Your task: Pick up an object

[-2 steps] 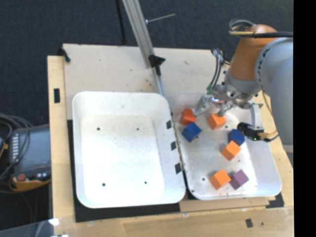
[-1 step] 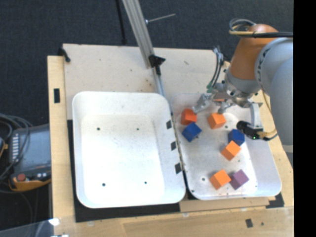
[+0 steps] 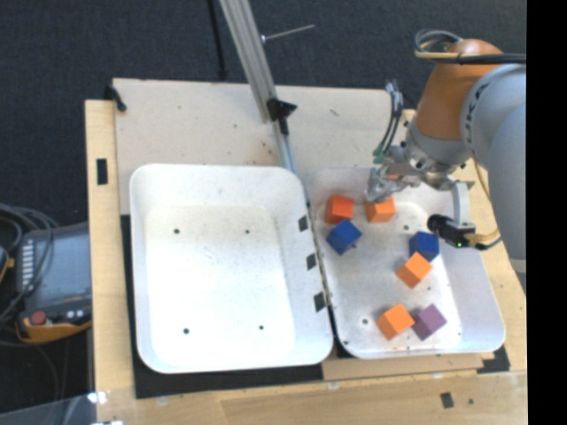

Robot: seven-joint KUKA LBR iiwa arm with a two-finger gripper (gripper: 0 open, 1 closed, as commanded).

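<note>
Jaws (image 3: 383, 187) sit low at the 12 o'clock end of the right bin (image 3: 474, 321), right above an orange cube (image 3: 381, 209). Can't tell the jaw opening: the wrist hides the tips, and the cube looks to be resting on the bin floor, not clearly clamped.

Second orange cube (image 3: 338, 208) just beside it at 9 o'clock. Blue cube (image 3: 344, 235) touching or nearly touching that one at its 6 o'clock.

Further out, toward 4 o'clock from the jaws: another blue cube (image 3: 425, 244), with an orange cube (image 3: 413, 269) right below it. At the bin's 6 o'clock end, an orange cube (image 3: 396, 320) and a purple cube (image 3: 430, 320) side by side, touching or close to it.

Grey arm (image 3: 496, 140) with orange band (image 3: 438, 104) comes in from 3 o'clock.

Left bin (image 3: 151, 202) holds no cubes. Both bins sit on the table (image 3: 177, 122); a metal strut (image 3: 252, 56) slants up from the gap between them toward 11 o'clock.
</note>
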